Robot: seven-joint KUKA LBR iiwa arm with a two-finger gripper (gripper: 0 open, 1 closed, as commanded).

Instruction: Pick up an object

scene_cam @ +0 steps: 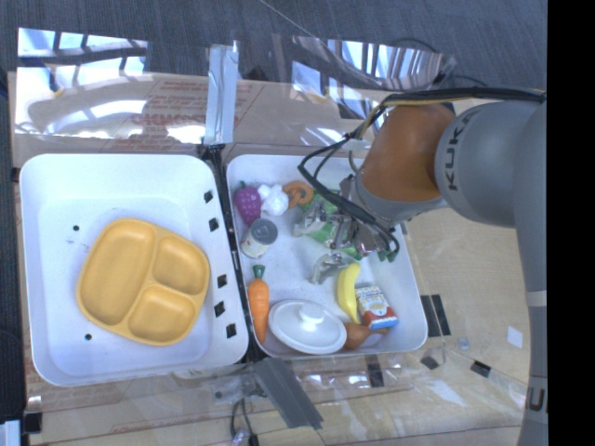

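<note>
Jaws first: whether they are spread or closed cannot be told, because the gripper (335, 254) is a tangle of metal, cable and green against the clutter, and nothing can be seen caught in it. The arm (465, 161) reaches in from the right and bends down over the right bin (407, 277), which fits a descent toward something to pick, since every loose item lies in that bin. The left bin (46, 249) carries one thing, a yellow divided plate (144, 282) lying flat near its middle, well apart from the gripper and probably not the target. In the right bin, a white round dish (307, 328) sits at the near wall, with a carrot (258, 305) just beside it along the divider. A banana (348, 291) lies just below the gripper, close enough to be the likely candidate, and a small carton (374, 307) touches its right side. Farther back are a purple fruit (247, 203), a small jar (260, 235), an orange ring (297, 193) and a white lump (272, 196), crowded together near the divider. Such tight packing means a closing grasp could nudge neighbours.
</note>
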